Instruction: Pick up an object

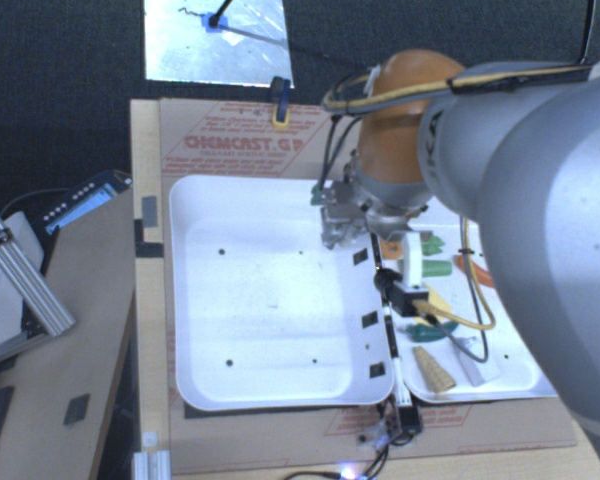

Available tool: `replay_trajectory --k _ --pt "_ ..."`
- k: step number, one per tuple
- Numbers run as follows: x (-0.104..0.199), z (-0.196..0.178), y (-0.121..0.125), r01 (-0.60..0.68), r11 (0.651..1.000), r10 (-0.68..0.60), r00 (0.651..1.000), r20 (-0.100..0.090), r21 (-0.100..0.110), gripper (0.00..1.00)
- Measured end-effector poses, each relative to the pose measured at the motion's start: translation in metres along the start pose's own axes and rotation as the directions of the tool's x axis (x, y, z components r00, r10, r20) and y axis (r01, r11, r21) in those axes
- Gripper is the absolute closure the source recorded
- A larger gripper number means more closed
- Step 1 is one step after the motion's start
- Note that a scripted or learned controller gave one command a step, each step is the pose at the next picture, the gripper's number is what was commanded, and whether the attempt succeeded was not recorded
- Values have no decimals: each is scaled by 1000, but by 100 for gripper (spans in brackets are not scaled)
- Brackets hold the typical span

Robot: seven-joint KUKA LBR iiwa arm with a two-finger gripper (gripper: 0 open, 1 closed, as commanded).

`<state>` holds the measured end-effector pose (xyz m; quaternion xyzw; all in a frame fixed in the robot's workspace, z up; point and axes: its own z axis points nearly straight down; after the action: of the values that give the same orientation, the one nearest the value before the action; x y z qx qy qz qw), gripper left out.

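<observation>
Here the grey arm with the orange band (pixel 405 98) reaches in from the right and hangs over the place where the two shallow white bins meet. The gripper (pixel 342 218) is seen as a small grey metal part just under the orange band, above the upper right corner of the left white bin (pixel 195 368). It is too small and too much covered by the wrist, so I cannot tell its state, and I see no thing held under it.

The left white bin has a bare floor with some small dark dots. All the things that could be picked lie in the right white bin (pixel 525 380), partly hidden by the big grey arm: a green plastic piece (pixel 436 266), an orange piece (pixel 477 271) near it, a beige ribbed cone (pixel 435 370) at the front, a dark green flat piece (pixel 430 332) and a yellow looped cord (pixel 467 320) between them.

In my judgement the task is not yet done. No object is lifted, and the gripper stands beside the things, not on one. What is left is almost everything: to choose one thing in the right bin, go down to it, close on it and raise it.
</observation>
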<state>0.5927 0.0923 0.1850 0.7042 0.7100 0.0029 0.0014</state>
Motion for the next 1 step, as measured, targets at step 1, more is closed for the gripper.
replay_trajectory --k 1 --pt "47 -157 -14 3 1000 -3 1000 -4 -11 100"
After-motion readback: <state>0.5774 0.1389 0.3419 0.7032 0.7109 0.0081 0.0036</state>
